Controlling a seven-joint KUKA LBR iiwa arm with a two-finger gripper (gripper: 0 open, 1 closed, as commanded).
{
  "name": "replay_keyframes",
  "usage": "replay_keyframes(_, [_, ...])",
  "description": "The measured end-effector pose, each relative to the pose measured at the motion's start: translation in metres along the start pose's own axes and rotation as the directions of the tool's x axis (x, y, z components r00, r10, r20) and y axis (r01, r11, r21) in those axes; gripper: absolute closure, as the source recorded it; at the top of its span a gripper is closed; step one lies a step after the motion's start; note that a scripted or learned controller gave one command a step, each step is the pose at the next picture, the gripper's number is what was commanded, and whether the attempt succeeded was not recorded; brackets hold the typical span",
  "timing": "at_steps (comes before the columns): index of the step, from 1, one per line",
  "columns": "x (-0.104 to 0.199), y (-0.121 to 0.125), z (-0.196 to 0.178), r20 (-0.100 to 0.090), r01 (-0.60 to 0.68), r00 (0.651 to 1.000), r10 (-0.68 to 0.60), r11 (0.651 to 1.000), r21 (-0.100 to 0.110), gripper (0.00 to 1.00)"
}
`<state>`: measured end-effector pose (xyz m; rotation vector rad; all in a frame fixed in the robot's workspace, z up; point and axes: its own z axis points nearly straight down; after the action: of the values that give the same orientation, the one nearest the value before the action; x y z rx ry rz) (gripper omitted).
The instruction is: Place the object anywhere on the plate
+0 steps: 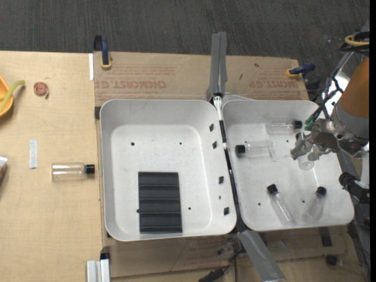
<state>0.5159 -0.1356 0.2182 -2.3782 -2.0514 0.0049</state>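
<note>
Hovering over the right bin [346, 216], the gripper [305, 151] hung near that bin's right wall, with the grey arm [352, 122] reaching in from the right. Whether the jaws were spread or closed could not be told from above, and nothing could be made out between them. Several clear vials with black caps lay scattered in that bin. One vial [283, 126] lay just up and left of the gripper, its long axis running left to right with the cap toward the gripper. A second vial [254, 150] lay to the left, also roughly crosswise, cap at its left end. Two more, a lower vial [278, 201] and a corner vial [314, 203], lay nearer the front wall, both tilted. Something pale and glassy sat directly beneath the gripper, too blurred to name. The dark ribbed plate [159, 201] rested in the left bin [117, 116], well apart, across the divider between the bins. Judging from this, any carry would have to travel left and slightly forward, and the upper vial looked the closest candidate.
</note>
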Motion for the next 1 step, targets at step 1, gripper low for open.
replay_keyframes(1, [-0.0001, 0.0, -0.0001, 0.0, 0.0, 1.0, 0.0, 1.0, 0.0, 0.0])
